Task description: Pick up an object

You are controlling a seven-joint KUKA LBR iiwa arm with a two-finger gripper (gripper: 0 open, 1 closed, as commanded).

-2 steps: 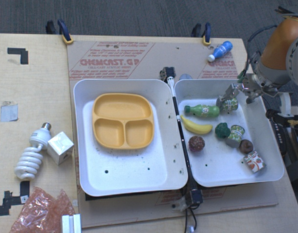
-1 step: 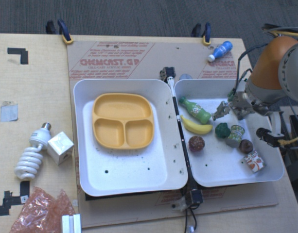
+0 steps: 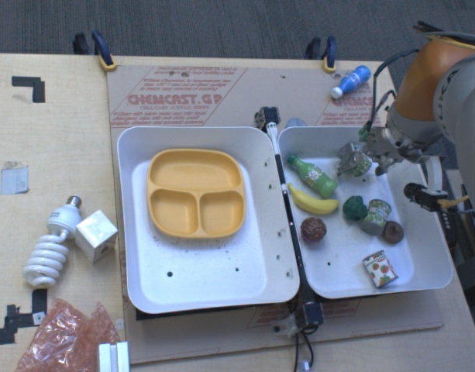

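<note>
Arm (orange-banded) bent over right bin (image 3: 431, 273)

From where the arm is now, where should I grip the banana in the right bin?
Grip the banana across its thick middle, coming straight down from above. It lies flat and curved on the right bin's floor, with the green bottle close along its upper side, so set the fingers across the narrow width, probably avoiding the tapered ends.
</note>
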